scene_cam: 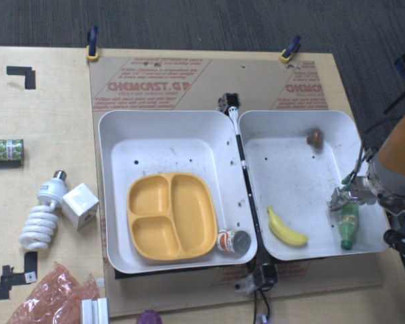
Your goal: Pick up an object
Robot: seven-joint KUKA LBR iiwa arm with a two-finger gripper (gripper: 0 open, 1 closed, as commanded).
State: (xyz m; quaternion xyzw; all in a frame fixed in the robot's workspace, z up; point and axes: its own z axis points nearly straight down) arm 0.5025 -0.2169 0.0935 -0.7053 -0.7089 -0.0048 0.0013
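gripper (342,201): at right bin's (290,123) right edge, directly over the bottle's top
jaws: state impossible to tell
green bottle (349,226): near right bin's front right corner, long axis front-to-back, smooth plastic
banana (286,229): left of bottle, curved, yellow

The arm (398,154) is getting cut off by the right edge, so most of it isn't showing. The claw (345,200) is covering the top of the green bottle (349,227). The purple thing (148,317) and the pink mesh bag (50,295) are running off the bottom edge. The small brown lump (315,138) is looking too tiny to identify.
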